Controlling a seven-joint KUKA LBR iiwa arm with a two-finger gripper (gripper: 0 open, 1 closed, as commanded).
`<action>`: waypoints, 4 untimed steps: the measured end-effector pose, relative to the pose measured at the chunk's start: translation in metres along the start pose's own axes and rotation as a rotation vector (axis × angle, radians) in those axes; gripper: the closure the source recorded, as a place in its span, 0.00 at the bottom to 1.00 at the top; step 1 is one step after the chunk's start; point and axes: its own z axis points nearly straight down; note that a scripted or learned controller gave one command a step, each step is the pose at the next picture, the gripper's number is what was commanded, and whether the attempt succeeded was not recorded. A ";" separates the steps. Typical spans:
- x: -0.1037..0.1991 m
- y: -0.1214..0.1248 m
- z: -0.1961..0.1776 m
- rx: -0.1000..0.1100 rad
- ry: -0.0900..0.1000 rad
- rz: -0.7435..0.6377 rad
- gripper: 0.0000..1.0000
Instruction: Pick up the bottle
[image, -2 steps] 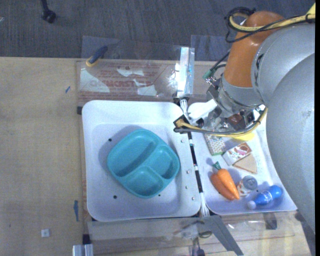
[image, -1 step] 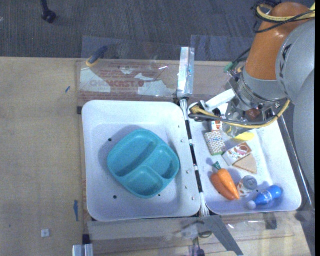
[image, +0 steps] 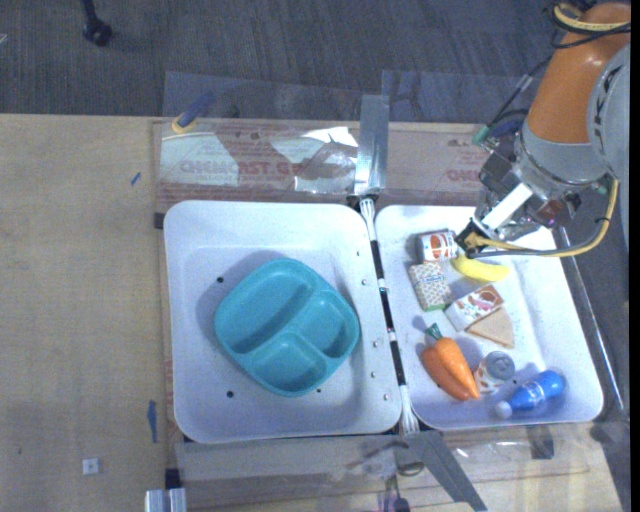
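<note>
The bottle (image: 532, 391) is blue with a white cap and lies on its side in the front right corner of the right bin (image: 577, 300). My gripper (image: 541, 206) hangs over the back of that bin, above the banana (image: 479, 268) and the small can (image: 436, 245). It is well apart from the bottle, which lies toward the bin's front edge. Nothing is seen held.
The right bin also holds a cracker box (image: 431, 285), a sandwich wedge (image: 482, 314), a carrot (image: 450, 366) and a small round lid (image: 499, 366) just left of the bottle. A teal divided plate (image: 287, 326) lies in the left bin (image: 190, 250).
</note>
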 end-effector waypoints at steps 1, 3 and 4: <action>0.008 -0.033 -0.001 0.002 -0.002 0.553 1.00; -0.010 -0.155 0.083 0.004 -0.003 0.600 1.00; 0.030 -0.197 0.009 -0.002 0.001 0.591 1.00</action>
